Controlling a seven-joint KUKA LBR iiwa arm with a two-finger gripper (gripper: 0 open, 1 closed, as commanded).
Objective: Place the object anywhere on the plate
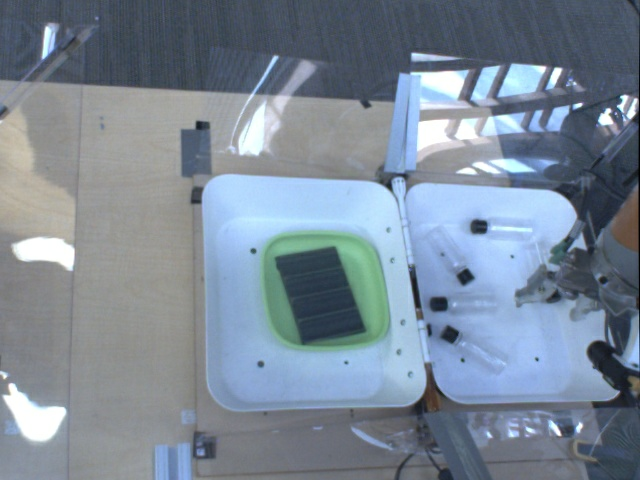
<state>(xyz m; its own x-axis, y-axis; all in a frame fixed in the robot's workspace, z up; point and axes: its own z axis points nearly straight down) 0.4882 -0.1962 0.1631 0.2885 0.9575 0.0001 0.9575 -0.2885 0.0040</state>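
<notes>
Vials: we count four clear vials with black caps lying loose in the right bin [560, 388]; one [500, 229] lies at the far side, one [452, 260] slants just left of the middle, one [462, 306] lies level below it, and one [473, 347] lies nearest us.
Plate: we see a green plate [372, 293] in the middle of the left bin [235, 298], with a dark ribbed block [319, 294] lying on it, turned a little off square.
Task's thing: every vial we can make out is in the right bin, well apart from the plate.
Gripper: our gripper [532, 290] hangs over the right side of the right bin, pointing left; we see nothing between its fingers, and we cannot tell how far they stand apart.
Arm: we see the grey arm [610, 268] coming in from the right edge.
Surface: we see a pale wooden bench [110, 298] under both bins, with bright patches of glare on its left side and along its far edge.
Fittings: we see a grey metal bar [403, 123] running away from the gap between the bins, and a small dark bracket [196, 148] beyond the left bin.
Room: we see dark ribbed flooring [250, 18] beyond the bench.
Writing: we can read no brand, label or lettering anywhere.
</notes>
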